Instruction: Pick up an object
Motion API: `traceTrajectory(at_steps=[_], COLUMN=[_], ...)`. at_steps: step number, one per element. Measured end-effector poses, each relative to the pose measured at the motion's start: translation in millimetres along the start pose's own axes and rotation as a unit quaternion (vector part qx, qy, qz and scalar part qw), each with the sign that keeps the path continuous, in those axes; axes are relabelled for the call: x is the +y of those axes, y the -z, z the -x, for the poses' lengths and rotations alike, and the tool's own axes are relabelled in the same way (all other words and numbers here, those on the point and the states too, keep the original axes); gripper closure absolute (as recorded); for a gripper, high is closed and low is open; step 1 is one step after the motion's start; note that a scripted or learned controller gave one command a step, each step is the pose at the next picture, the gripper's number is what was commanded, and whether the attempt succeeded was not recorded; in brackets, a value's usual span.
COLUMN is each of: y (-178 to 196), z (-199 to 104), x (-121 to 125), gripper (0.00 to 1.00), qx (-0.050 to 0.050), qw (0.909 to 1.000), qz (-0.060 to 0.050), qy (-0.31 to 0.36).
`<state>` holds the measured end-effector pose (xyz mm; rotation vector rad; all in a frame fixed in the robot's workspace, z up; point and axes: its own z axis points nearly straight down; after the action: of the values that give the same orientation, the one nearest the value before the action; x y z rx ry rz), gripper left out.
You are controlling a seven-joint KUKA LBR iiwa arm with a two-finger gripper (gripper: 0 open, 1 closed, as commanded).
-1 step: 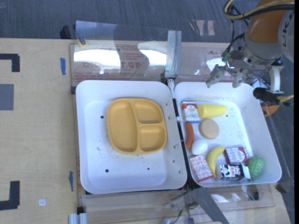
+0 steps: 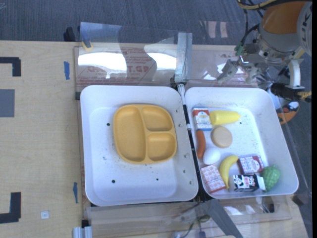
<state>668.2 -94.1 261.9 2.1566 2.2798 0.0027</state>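
Right bin (image 2: pixel 277 133), near edge: red carton (image 2: pixel 213 178) at the left, then a black-and-white carton (image 2: pixel 245 182) touching a green lump (image 2: pixel 270 176) at the right corner. Just behind these, a banana (image 2: pixel 227 168) is seen standing roughly upright in view beside a dark red carton (image 2: pixel 250 164). Further back: white egg (image 2: pixel 211 156), sausage (image 2: pixel 200 143) laid along the bin's left wall, tan round piece (image 2: pixel 222 137) beside it. Farthest in the bin: a red-and-white carton (image 2: pixel 201 119) touching a yellow corn-shaped piece (image 2: pixel 224 117).

Left bin (image 2: pixel 94 133): a yellow three-compartment tray (image 2: pixel 145 133) is set roughly centred.

Beyond the bins: clear sheet (image 2: pixel 129 58) along the back.

Gripper (image 2: pixel 237 69) is seen above the right bin's far edge, well apart from every object; nothing is held. Finger state cannot be told. Arm (image 2: pixel 285 19) enters from top right.
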Motion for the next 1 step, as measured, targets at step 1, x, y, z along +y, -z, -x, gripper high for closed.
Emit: traceTrajectory(at_steps=[1], y=[-168.7], z=[62.8], x=[-34.2], gripper=[0.0], qx=[0.001], qw=[0.9983], qz=[-0.003], qy=[-0.058])
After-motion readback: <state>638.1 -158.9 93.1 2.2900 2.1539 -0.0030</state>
